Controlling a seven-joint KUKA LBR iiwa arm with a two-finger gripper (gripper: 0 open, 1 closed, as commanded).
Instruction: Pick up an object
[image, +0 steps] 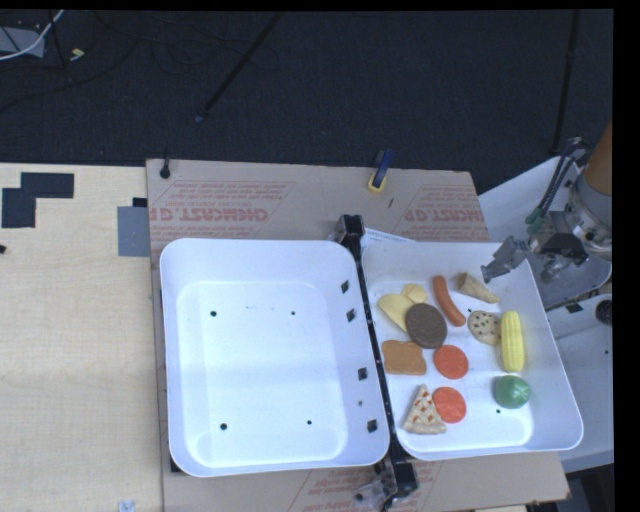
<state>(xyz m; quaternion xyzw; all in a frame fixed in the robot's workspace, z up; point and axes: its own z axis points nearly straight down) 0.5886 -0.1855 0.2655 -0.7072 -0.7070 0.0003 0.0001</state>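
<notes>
Several toy food pieces lie in the right bin (560, 425): an orange sausage (447, 300), a pale cheese wedge (478, 290), a brown round cookie (426, 325), a chip cookie (484, 326), a yellow corn cob (512, 340), toast (403, 357), two red slices (451, 361), a pizza slice (425, 413) and a green ball (511, 391). My gripper (527, 262) hovers over the bin's far right corner, just right of the cheese wedge. It is open, with nothing between its fingers.
The left bin (180, 300) sits beside the right one, joined by a black divider with clips (365, 340). A blue-yellow clamp (379, 170) holds the cardboard at the back. White bench surface (600, 400) lies to the right.
</notes>
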